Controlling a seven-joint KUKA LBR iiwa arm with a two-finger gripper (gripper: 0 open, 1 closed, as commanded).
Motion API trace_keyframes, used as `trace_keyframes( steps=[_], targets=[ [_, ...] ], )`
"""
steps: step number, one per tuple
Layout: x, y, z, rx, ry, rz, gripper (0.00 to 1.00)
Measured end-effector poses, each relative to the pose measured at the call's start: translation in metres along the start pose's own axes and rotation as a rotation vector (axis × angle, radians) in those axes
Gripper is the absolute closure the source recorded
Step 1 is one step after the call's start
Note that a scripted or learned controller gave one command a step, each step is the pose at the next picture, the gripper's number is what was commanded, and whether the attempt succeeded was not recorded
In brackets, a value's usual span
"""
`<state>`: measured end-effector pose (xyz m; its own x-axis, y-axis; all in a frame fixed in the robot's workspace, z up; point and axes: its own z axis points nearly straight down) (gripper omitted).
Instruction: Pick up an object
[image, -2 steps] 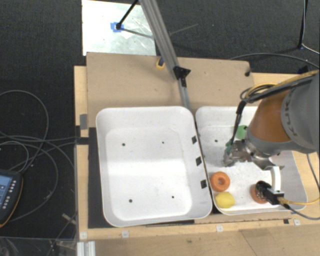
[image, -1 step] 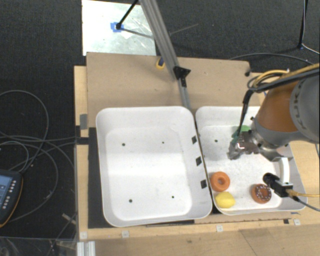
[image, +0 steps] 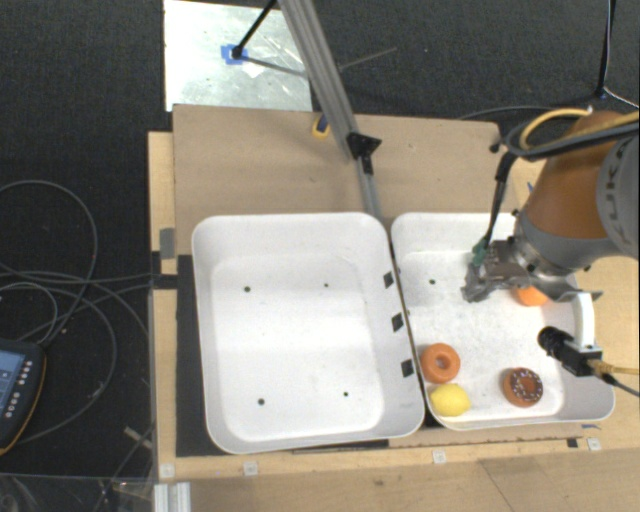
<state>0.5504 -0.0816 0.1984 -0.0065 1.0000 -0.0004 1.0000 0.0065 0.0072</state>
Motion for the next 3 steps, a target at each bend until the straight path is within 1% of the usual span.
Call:
trace_keyframes(
  steps=[1,3],
  targets=[
    [0.0,0.001,-0.007,0.005,0.0,0.001,1.0],
    [0.095,0.034,0.001,0.005,0.003,-0.004,1.0]
  ],
)
